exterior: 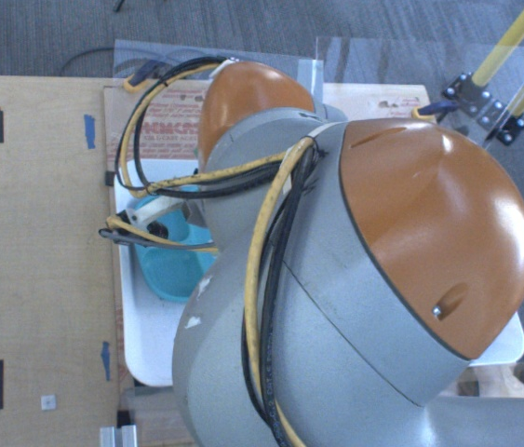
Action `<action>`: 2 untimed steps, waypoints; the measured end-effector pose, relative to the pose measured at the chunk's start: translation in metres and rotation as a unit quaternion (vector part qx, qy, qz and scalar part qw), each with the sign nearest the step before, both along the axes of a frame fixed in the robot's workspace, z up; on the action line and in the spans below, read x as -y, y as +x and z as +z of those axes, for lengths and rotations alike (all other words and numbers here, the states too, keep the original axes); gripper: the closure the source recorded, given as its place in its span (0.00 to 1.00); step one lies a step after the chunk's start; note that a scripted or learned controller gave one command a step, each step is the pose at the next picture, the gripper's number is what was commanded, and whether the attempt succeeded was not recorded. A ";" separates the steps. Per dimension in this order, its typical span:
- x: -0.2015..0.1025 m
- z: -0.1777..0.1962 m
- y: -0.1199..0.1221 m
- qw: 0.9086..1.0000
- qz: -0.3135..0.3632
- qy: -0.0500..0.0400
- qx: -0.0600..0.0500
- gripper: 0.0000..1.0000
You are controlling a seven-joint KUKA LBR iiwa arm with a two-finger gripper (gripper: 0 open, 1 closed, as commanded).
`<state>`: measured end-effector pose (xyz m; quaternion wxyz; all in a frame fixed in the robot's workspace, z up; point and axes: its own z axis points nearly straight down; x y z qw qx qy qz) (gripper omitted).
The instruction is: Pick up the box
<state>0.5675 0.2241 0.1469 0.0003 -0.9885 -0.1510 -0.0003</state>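
Fingers are hiding under the arm (355,277); whether clenched or released, I cannot tell.
Arm is reaching over the white bin (141,343) near a blue object (173,268); locating the box first seems wise.

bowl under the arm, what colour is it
Light blue bowl, seen in the camera view, partly hidden by the arm.

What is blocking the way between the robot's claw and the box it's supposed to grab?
That cannot be judged from this view. The arm itself covers most of the white bin, so no box can be made out. Visible beside the arm are a light blue object lying in the bin and a bundle of cables running across it.
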 end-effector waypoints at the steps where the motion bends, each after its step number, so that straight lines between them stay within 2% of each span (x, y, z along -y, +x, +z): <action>1: -0.001 0.002 -0.081 1.000 -0.025 0.000 -0.002 1.00; 2: -0.001 0.002 -0.081 1.000 -0.025 -0.001 -0.002 0.00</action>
